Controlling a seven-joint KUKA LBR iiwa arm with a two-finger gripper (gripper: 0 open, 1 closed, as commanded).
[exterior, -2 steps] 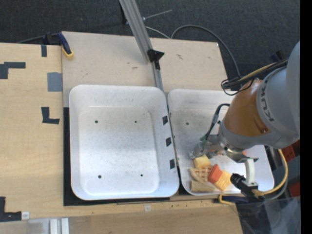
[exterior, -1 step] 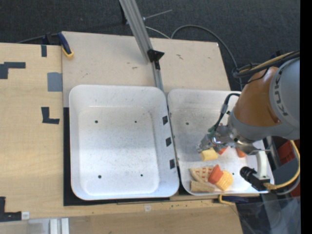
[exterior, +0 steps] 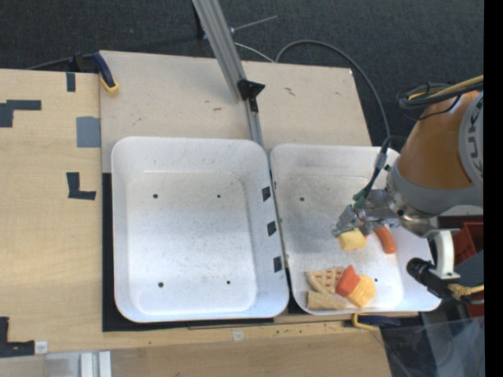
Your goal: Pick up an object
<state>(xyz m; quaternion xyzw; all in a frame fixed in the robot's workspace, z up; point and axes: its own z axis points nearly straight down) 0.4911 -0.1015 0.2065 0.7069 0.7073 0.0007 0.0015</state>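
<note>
The gripper (exterior: 351, 228) hangs low in the right bin (exterior: 314, 171), towards its right edge and about midway between far and near rims; whether its claw is spread or pressed together I cannot tell — the metal tip is too small and the wrist covers most of it. Just at the tip, touching or nearly so, lies a small yellow block (exterior: 353, 241); that looks like the thing in hand, though nothing shows it pinched between fingers, so I would not call it held. Beside it, towards the right edge, lies an orange carrot-shaped piece (exterior: 385, 239).

Near the bin's near edge sits a cluster: a waffle-patterned wedge (exterior: 323, 279), a red-orange piece (exterior: 346, 281), a yellow ridged piece (exterior: 362, 291) and a pale tan strip (exterior: 326, 299), all touching or overlapping.

The yellow block is probably light toy food, stiff plastic or dense foam, smooth-sided and apt to skid on the slick bin floor; not fragile. Best taken across its two flattest opposite faces, low on the body — a pinch at a corner would likely squirt it away towards the carrot.

The left bin (exterior: 126, 210) lies alongside.
</note>
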